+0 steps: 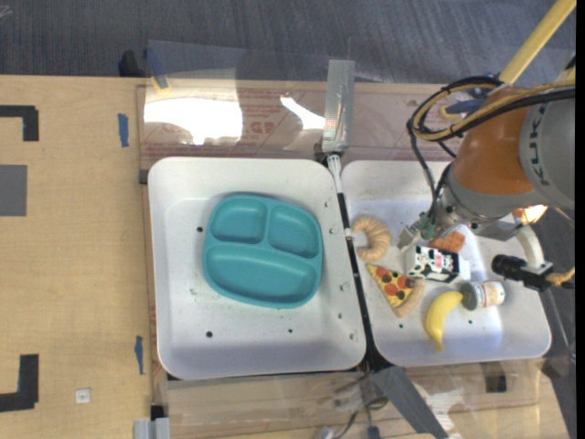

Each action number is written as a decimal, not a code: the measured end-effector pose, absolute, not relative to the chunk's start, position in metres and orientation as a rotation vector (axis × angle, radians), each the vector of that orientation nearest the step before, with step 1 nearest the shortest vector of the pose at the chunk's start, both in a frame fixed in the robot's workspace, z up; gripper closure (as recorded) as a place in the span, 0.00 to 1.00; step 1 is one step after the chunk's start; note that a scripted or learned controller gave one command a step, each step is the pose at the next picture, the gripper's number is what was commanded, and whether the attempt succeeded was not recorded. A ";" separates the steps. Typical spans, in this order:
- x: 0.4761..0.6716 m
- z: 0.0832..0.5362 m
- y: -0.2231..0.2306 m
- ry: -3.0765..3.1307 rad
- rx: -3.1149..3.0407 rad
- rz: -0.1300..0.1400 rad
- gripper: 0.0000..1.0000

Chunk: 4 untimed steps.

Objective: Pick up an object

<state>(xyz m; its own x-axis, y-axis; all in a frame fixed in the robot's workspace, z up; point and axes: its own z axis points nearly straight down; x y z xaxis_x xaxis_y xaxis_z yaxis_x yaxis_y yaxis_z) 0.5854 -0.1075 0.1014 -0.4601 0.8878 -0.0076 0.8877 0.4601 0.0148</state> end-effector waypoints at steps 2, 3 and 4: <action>0.560 0.088 -0.217 2.340 2.087 -0.003 1.00; 0.580 0.089 -0.137 2.047 2.375 0.012 1.00; 0.582 0.088 -0.139 1.406 2.806 0.011 1.00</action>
<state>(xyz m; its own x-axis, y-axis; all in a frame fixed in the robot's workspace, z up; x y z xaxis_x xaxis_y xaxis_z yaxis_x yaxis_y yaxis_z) 0.5823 -0.1387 0.0883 0.5989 0.8008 0.0048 0.8008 -0.5989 0.0057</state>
